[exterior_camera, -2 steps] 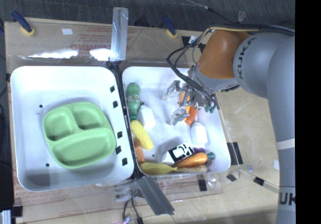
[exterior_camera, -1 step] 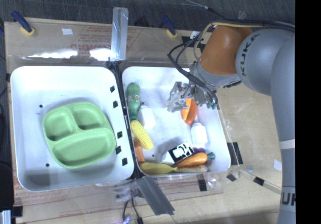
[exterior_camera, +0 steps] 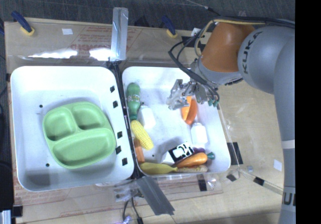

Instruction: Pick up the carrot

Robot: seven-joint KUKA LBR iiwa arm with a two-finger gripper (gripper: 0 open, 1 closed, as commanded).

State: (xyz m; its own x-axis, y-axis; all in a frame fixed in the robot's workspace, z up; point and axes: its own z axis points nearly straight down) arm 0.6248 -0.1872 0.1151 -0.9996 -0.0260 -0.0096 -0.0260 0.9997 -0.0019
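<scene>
Two white bins sit side by side on a brown bench over dark flooring. Camera view: the gripper (exterior_camera: 186,98) hangs in the right bin (exterior_camera: 165,75), fingers closed on the carrot (exterior_camera: 190,111), which juts just below them. Left of the gripper lie a cucumber (exterior_camera: 133,95) and corn (exterior_camera: 142,135). Far left, a green plate (exterior_camera: 78,133) occupies the left bin (exterior_camera: 30,80).

This looks like a robotics lab: a grey industrial arm (exterior_camera: 266,62) with loose cabling works over a table (exterior_camera: 251,112), where two white bins (exterior_camera: 20,117) are fixed by clamps (exterior_camera: 22,23) and filled with what seem toy foods (exterior_camera: 141,135).
</scene>
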